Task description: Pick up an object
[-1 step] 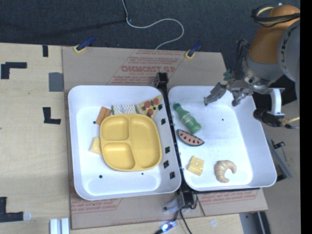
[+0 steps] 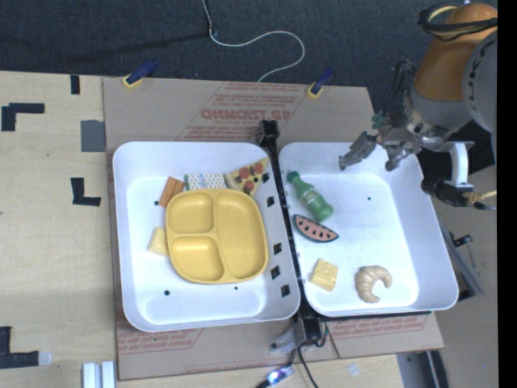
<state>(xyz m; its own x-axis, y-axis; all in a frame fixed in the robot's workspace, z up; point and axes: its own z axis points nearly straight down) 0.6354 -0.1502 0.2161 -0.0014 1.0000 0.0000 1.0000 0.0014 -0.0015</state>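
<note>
My gripper (image 2: 373, 160) hangs over the far right corner of the right bin (image 2: 404, 217), open, with nothing between its two spread fingers. In that bin lie a green bottle (image 2: 310, 196) near the left wall, a watermelon slice (image 2: 315, 228) just below it, a cheese wedge (image 2: 325, 274) and a croissant (image 2: 372, 282) near the front. All of them sit well to the left of and in front of the gripper.
The left bin (image 2: 137, 217) holds a yellow divided plate (image 2: 216, 234), with a pizza slice (image 2: 249, 176), an orange piece (image 2: 170, 191) and a pale yellow piece (image 2: 157, 240) around it. A white cable (image 2: 258, 39) runs across the back.
</note>
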